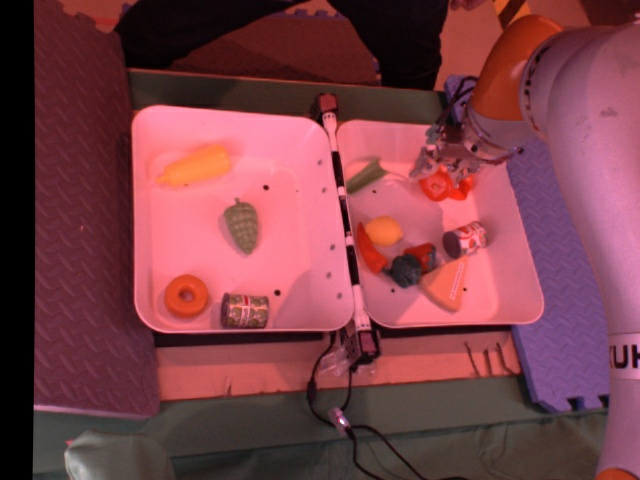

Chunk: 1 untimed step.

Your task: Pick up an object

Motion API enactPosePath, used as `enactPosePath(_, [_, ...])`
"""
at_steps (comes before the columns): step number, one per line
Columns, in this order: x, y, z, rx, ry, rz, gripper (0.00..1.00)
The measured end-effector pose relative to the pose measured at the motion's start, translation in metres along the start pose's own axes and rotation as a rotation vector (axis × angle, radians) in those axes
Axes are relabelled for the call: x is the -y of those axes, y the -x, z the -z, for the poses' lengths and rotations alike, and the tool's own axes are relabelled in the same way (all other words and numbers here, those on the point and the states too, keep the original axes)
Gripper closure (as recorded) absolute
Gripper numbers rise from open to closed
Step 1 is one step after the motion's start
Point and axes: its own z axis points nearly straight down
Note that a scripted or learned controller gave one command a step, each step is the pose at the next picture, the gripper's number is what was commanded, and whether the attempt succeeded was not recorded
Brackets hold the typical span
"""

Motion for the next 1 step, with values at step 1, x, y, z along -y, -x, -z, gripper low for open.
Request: enactPosePath(1, [-0.0101, 0.0093, 0.0598, -0.007, -0.020, 0.001, 1.00])
